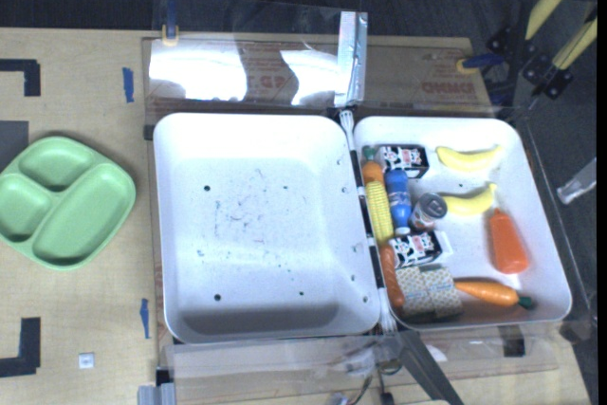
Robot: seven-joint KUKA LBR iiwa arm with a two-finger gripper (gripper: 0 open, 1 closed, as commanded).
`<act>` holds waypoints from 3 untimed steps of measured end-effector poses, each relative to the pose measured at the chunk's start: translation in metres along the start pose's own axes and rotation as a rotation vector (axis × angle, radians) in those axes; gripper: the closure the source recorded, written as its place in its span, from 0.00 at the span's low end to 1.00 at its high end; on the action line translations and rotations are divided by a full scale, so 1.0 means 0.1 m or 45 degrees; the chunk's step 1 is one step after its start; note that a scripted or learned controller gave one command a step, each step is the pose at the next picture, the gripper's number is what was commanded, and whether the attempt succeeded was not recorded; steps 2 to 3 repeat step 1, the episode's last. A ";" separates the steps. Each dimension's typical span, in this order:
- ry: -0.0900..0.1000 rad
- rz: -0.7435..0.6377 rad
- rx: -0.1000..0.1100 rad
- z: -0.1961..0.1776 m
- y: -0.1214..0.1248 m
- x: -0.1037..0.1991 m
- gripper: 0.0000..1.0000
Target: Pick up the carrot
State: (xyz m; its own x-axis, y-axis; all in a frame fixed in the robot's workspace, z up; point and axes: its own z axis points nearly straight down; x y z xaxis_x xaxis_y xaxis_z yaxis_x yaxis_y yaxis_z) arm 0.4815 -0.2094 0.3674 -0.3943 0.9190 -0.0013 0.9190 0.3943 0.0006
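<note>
The carrot is orange with a small green stub at its right end. It lies on its side near the front wall of the right bin, pointing left to right. A speckled tan block touches its left end. Nothing lies on top of the carrot.
The right bin also holds two bananas, an orange bottle-like piece, a corn cob, a blue bottle, two black-and-white cartons, a small can and a long orange piece. The left bin and a green divided plate sit further left.
</note>
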 end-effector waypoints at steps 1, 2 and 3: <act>0.001 0.175 0.000 0.83 0.56 -0.18 0.00; 0.001 0.175 0.000 0.83 0.56 -0.18 0.00; 0.001 0.175 0.000 0.83 0.56 -0.18 0.00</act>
